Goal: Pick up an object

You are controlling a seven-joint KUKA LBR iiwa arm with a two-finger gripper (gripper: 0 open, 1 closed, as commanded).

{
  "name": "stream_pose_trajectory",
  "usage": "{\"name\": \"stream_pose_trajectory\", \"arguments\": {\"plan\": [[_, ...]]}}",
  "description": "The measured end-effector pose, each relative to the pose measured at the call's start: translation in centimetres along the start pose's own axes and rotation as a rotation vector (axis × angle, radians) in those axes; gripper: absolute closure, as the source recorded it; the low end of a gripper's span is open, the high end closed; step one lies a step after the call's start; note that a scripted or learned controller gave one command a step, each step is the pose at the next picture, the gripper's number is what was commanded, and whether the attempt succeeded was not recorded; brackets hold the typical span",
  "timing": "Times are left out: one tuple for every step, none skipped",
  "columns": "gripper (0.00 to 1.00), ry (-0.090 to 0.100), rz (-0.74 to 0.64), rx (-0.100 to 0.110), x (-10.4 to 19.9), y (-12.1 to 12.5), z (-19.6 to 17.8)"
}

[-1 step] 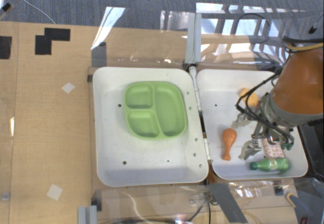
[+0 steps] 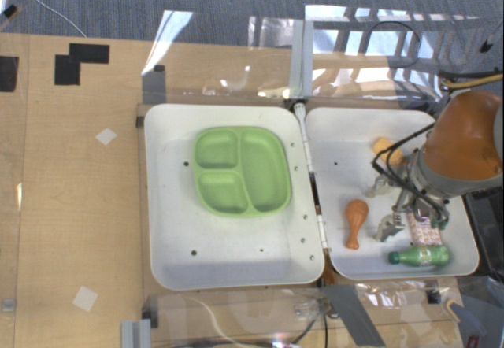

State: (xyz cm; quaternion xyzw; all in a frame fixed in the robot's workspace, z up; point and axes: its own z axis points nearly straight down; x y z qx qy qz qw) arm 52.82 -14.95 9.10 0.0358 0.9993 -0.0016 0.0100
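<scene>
A green bottle (image 2: 419,257) lies on its side at the near edge of the right bin (image 2: 339,181). Just behind it the gripper (image 2: 396,222) hangs low in that bin, and I cannot tell how it is set. A small printed packet (image 2: 426,232) sits beside it, close above the bottle. Left of the gripper lies an orange drumstick (image 2: 355,220). Farther back, an orange piece (image 2: 386,148) shows partly behind the arm (image 2: 465,142). The left bin (image 2: 169,205) holds a green divided plate (image 2: 240,170). Both bins rest on the surface (image 2: 71,181).
</scene>
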Motion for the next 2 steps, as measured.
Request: {"name": "stream_pose_trajectory", "arguments": {"plan": [[1.00,-0.012,-0.008,0.002,-0.4,0.1,-1.4],[1.00,0.007,0.157,-0.002,3.9,4.0,-9.9]]}}
